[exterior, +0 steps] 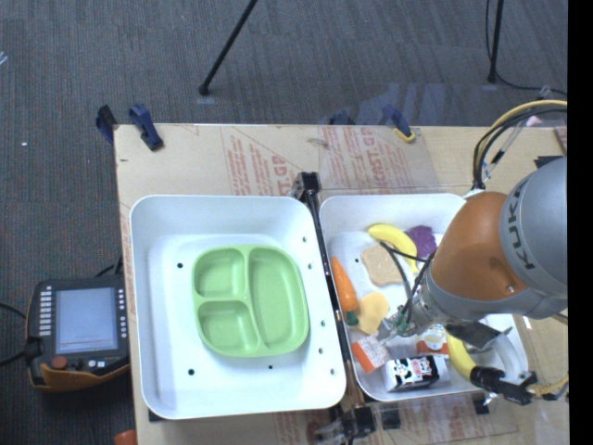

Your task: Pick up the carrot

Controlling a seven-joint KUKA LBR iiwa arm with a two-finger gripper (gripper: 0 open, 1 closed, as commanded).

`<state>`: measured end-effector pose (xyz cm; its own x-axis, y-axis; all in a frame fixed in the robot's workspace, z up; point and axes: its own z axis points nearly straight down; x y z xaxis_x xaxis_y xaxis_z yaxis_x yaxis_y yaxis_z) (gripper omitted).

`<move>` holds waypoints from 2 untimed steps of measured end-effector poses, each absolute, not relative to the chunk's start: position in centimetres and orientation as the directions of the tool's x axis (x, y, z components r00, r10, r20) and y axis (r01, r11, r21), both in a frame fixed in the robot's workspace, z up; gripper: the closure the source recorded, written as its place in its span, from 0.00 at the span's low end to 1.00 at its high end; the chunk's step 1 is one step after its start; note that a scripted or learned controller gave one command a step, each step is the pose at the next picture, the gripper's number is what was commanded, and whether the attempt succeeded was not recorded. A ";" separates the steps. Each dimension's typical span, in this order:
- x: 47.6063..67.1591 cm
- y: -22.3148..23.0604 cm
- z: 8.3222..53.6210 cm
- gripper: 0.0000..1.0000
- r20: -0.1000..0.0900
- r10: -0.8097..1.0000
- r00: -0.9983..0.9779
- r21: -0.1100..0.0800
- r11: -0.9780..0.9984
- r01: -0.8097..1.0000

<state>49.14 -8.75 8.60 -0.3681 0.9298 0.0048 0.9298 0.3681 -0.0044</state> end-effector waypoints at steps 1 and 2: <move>47.5 -10.2 8.7 1.00 0.004 0.723 -0.691 -0.002 0.691 0.723; 48.0 -10.3 8.9 0.00 -0.008 0.724 -0.690 0.007 0.690 0.724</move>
